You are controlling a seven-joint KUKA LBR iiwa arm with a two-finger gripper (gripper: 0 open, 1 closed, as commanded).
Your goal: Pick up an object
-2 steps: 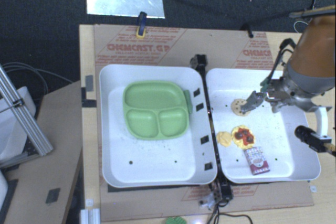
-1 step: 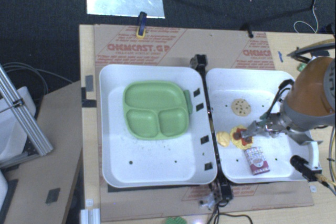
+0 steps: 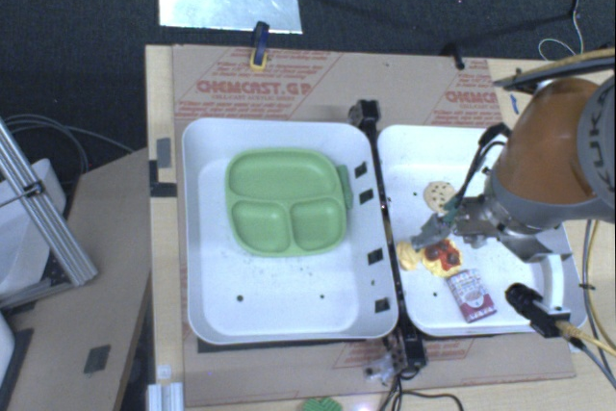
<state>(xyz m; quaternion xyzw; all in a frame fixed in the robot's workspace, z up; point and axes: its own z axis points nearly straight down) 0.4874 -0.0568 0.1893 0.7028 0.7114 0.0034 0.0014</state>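
Cam view: claw (image 3: 435, 231) sits low in the right bin (image 3: 409, 149), arm coming in from the right. Can't tell from here whether it's spread or pinching anything. Closest target imo is the yellow/red toy (image 3: 433, 257), just below the claw tip, near touching. Round cookie (image 3: 439, 194) just above it, red packet (image 3: 472, 294) further down-right, long axis roughly up-down in frame. Green tray (image 3: 287, 201) in the left bin (image 3: 207, 236), well apart. I'd go for the toy.

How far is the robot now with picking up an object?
Done: the hand is down in the right bin, at the yellow and red item. In hand: closing in on it; no grasp is visible. Left: grip and lift. The cookie and red packet lie untouched.
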